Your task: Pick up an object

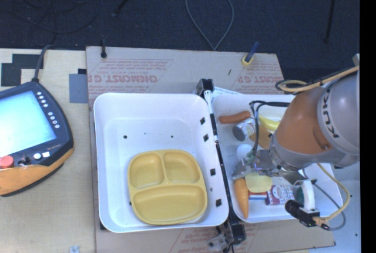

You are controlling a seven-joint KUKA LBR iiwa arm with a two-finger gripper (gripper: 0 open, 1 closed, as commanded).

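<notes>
Right now the arm point(305, 128) is down over the right bin point(338, 187), and its body hides the gripper, so I can't tell whether it's grasping anything. Candidates sit in that bin: a carrot point(241, 198) at the near left, a hot dog point(234, 118) at the far left, a white ball point(244, 150) between them. Carrot looks like light, stiff, slick plastic; pinch it across the thick middle. The left bin point(111, 128) holds a yellow divided plate point(167, 187).

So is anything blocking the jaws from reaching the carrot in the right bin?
Nothing visibly stands between them. The gripper hangs low in the right bin, just above the carrot. A pale yellow item touches the carrot's right side.
</notes>
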